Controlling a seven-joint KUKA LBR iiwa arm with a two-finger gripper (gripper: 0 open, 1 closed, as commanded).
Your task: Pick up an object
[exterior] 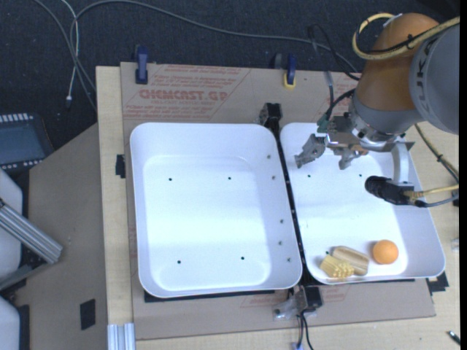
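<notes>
A grey KUKA arm [430,64] with an orange band reaches in from the right over two shallow white bins set side by side on a cardboard-topped counter [117,217]. Its gripper [327,154] hangs above the far end of the right bin [416,232], its two fingers spread apart with nothing between them. Three small objects lie well apart from the gripper, grouped along the right bin's near edge: an orange ball [384,251], a tan oblong piece [350,257] just beside it, and a yellow ridged piece resembling corn [337,269] touching the tan one. The left bin [146,195] sits next to the right bin, the two rims meeting down the middle. Blue clamps [141,63] grip the counter's far edge, and loose cables [66,20] trail across the dark floor behind.
</notes>
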